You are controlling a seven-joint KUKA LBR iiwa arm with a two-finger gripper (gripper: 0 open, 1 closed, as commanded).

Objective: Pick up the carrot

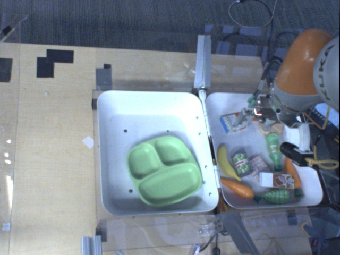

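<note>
Carrot [237, 188] lies untouched on the floor of the right bin [319, 195], near that bin's lower left corner, with its length running roughly left to right. A banana [227, 162] sits just above it and close beside it. A second orange item [292, 173] lies toward the lower right of the same bin; whether it is another carrot cannot be told from this view.

Other contents of the right bin include a small printed can [240, 163], a green bottle [273, 149], a dark green vegetable piece [276, 196], a small printed box [277, 180] and a blue and white packet [231, 122] near the upper left.

The left bin [111, 142] holds a green divided plate [164, 170] and nothing bearing on the task.

The arm, marked by its orange band [300, 62], reaches in from the right over the upper part of the right bin. The gripper [256, 110] hangs near the blue and white packet, well apart from the carrot. Whether the gripper is parted or closed cannot be told from this view, and nothing is seen held in it.

Assessment: the pick is not yet done. No contact with the carrot is evident. Remaining work, as judged, comprises travel toward the lower left corner, descent over the carrot, closure and lift. The adjacent banana and bin wall are likely to crowd the approach.
</note>
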